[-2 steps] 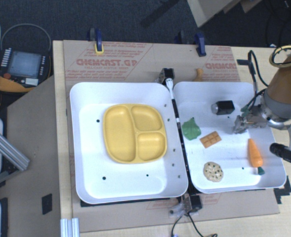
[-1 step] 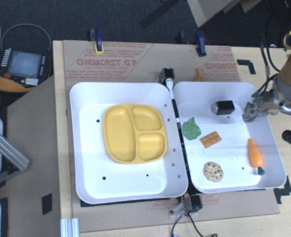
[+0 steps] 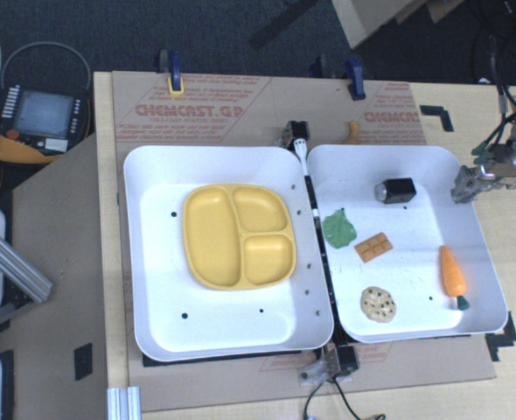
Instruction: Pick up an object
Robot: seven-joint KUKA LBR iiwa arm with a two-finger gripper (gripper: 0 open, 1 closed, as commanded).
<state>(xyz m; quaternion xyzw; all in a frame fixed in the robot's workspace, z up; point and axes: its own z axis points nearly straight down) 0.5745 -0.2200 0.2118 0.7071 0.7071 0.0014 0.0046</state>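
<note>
- Gripper sits at the right rim of the right bin, near its far corner. Nothing visible between its tips; how far it is open I can't tell, it's too small and cluttered at this angle.
- Task is "pick up an object", so any of the five loose items qualifies. All five lie in the right bin, to the gripper's left and nearer the camera, spread well apart from each other. My read is that the spacing leaves room around each for a two-finger grasp.
- Black block: closest candidate, just left of the gripper, about level with it. Boxy, probably the easiest grip.
- Carrot: below the gripper, toward the near rim, lying along the right wall, green tip at the near end. Wall proximity could crowd one side of a grasp.
- Brown cracker and green leaf piece: further left and nearer the camera, near each other but apart. Both flat, likely hard to get under.
- Cookie: farthest, down-left near the front rim, flat too.
- Left bin: well to the gripper's left, holds a yellow divided plate, compartments bare. Likely a drop target, not a pick.
- Table: both bins side by side, touching along the centre seam.
- Judgement: pick not started; the gripper stands at the rim, not above any item.
</note>
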